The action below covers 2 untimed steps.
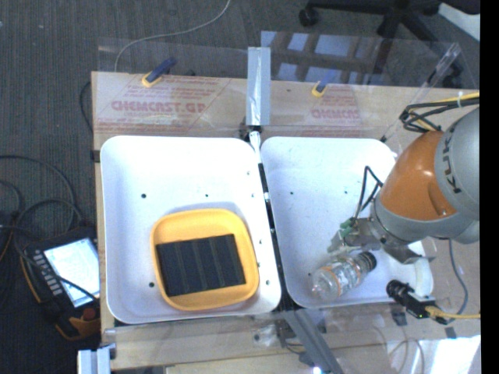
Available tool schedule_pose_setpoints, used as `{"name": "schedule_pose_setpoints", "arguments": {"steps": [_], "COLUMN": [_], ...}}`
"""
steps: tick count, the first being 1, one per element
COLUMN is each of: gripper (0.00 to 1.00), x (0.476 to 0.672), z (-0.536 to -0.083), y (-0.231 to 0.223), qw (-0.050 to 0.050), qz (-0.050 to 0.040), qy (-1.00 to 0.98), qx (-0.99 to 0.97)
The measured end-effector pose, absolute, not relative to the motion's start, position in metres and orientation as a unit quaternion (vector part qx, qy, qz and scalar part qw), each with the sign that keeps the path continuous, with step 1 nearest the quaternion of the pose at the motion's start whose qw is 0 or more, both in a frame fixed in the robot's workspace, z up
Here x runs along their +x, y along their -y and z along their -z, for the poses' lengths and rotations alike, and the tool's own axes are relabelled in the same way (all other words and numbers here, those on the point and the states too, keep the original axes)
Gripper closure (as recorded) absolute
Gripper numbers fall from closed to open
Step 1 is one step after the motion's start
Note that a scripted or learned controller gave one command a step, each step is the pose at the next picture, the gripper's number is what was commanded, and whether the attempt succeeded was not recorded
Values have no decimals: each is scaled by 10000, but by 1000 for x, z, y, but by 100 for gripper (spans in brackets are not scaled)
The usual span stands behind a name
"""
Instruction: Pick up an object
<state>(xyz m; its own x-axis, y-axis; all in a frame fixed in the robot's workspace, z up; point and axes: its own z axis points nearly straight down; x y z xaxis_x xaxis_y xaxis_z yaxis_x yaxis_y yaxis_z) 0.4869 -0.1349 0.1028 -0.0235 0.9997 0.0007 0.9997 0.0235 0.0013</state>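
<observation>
Grey carpet surrounds the bench. Low in the right white bin (312, 158), the gripper (355, 238) hangs just above a clear plastic bottle (341, 274) lying on its side; whether it grips, I cannot tell. That round, slick bottle could roll away. A yellow tray with a dark slatted insert (204, 259) sits well apart.

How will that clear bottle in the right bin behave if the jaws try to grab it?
The clear plastic bottle lies on its side, so it will probably roll when nudged. It looks thin-walled and empty, so likely light and prone to crumpling. Its smooth surface may slip.
</observation>
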Motion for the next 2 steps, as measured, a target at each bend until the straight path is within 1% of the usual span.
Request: {"name": "schedule_pose_setpoints", "arguments": {"steps": [1,2], "gripper": [0,0], "x": [487,486], "z": [-103,-149], "y": [135,196], "qw": [1,-17], "qz": [-6,23], "qy": [-7154,-6652], "qx": [6987,7467]}}
